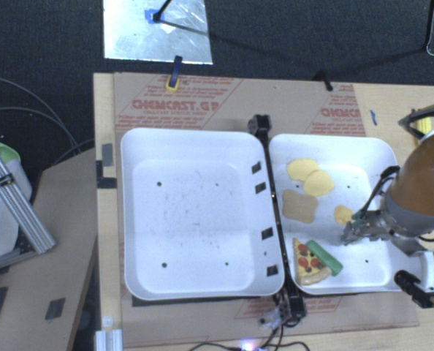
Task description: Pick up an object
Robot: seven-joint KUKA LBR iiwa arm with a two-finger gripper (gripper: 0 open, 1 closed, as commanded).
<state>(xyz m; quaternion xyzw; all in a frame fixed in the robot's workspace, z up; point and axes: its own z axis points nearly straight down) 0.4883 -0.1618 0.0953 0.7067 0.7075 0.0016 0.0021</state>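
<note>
Objects: toy food in the right bin point(381, 273): two yellow discs point(310, 176) at 11 o'clock, tan slab point(299, 206) at 9, pizza slice point(310, 263) and green stick point(324, 257) at 7, small yellow piece point(343, 214) centre.
Jaws: gripper point(353, 232) low over the bin floor, just beside the yellow piece; cannot tell its state.
Handling: probably light, stiff, flat; take the yellow piece across its edges.
Room: right bin crowded on its 9 o'clock side; left bin point(195, 141) open; rims all round, table point(224, 97) beyond.

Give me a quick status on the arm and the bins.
Tool low in right bin, beside small yellow piece. Nothing seen held. Pizza slice, green piece, tan slice nearby, untouched.
</note>
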